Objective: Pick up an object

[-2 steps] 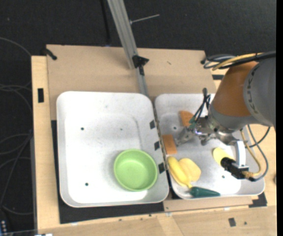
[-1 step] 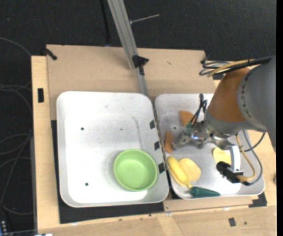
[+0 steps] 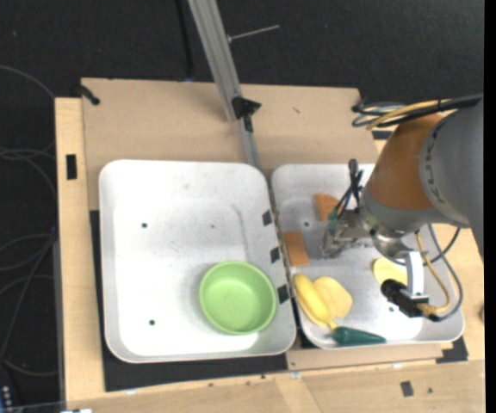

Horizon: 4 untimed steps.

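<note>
Bench: two white bins (image 3: 127, 231).
Gripper (image 3: 332, 241): low in right bin; I cannot tell its state.
Advice: I'd centre over the orange block (image 3: 295, 248) before descending.

Green bowl (image 3: 238, 296): showing smooth, matt plastic. White bins (image 3: 145, 205): appearing smooth plastic, faintly speckled. Bench (image 3: 170, 119): looking like matt brown board. Slanting pole (image 3: 218, 50): gleaming as bare metal.

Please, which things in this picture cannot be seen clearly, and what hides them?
- Gripper: in the camera view, too small and dark to tell open or shut.
- Orange object: partly behind the gripper and cables.
- Yellow object: partly covered by the arm's wrist.
- Right bin: arm covers its right side.
</note>
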Tool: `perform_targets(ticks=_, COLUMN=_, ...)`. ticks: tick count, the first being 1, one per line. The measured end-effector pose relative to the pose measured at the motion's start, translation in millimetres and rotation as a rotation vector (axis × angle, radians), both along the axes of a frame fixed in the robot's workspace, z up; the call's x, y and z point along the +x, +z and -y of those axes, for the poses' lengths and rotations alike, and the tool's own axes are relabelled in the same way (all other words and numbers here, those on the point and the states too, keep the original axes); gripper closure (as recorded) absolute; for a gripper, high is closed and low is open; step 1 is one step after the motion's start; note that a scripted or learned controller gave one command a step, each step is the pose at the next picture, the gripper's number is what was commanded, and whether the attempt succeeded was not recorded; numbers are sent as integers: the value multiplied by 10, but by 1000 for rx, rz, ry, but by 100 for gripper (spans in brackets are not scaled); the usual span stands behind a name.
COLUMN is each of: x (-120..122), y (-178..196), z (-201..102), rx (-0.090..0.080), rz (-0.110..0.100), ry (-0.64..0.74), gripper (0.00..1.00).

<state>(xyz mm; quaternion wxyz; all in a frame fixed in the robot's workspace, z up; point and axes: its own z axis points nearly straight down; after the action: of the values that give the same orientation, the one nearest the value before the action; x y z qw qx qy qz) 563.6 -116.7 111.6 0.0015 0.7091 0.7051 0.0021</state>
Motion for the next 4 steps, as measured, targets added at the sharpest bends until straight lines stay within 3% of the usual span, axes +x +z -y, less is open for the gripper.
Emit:
perform_targets(ticks=2, x=-42, y=1057, z=-159, rx=0, rz=2, ry=11, gripper=100)
perform_targets(ticks=3, x=-27, y=1232, z=-160, rx=0, rz=-1, ry=11, gripper=100)
perform_targets(ticks=4, x=75, y=1309, z=-722, rx=2, rz=-3, ry=15, gripper=100)
